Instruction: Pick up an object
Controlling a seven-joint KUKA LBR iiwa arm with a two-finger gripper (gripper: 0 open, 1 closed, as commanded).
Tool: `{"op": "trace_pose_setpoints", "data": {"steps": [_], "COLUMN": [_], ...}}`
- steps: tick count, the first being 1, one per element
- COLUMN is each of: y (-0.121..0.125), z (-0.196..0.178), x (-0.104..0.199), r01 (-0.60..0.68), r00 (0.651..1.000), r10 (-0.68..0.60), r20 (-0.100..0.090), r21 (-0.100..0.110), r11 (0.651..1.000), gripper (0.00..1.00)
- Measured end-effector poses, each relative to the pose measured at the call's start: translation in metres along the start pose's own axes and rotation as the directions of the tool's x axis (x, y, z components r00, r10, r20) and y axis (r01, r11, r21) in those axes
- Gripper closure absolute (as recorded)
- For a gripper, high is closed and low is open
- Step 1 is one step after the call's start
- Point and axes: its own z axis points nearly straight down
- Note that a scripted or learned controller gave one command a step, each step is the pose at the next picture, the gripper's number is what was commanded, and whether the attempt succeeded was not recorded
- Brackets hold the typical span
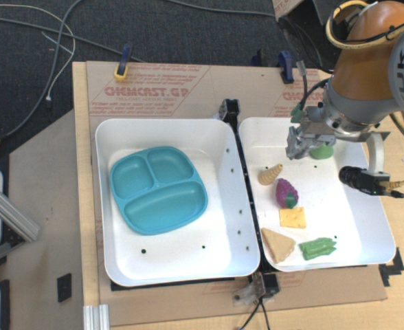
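Reaching in from the right, the gripper (299, 146) hangs over the far part of the right bin (367, 218); whether it is spread or pressed together, I cannot tell. A green round object (321, 151) lies just beside it, partly hidden. Nearer in this bin are a tan cone (271, 174), a purple piece (286, 192), a yellow square (292, 217), a tan wedge (278, 244) and a green leafy piece (317, 247). The left bin (119, 253) holds a teal divided plate (159, 189).

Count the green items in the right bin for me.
2. A green toy lies near the bin's front edge; another green item sits at the back, partly hidden behind the pincer. More could be hidden under the arm.
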Motion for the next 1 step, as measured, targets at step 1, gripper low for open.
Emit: {"op": "trace_pose_setpoints", "data": {"steps": [1], "y": [-0.0045], "z": [-0.0058], "x": [0.0517], "r01": [0.001], "r00": [1.0], "r10": [-0.001], "r20": [0.0], "r21": [-0.002], "r11": [1.0], "gripper": [1.0]}}
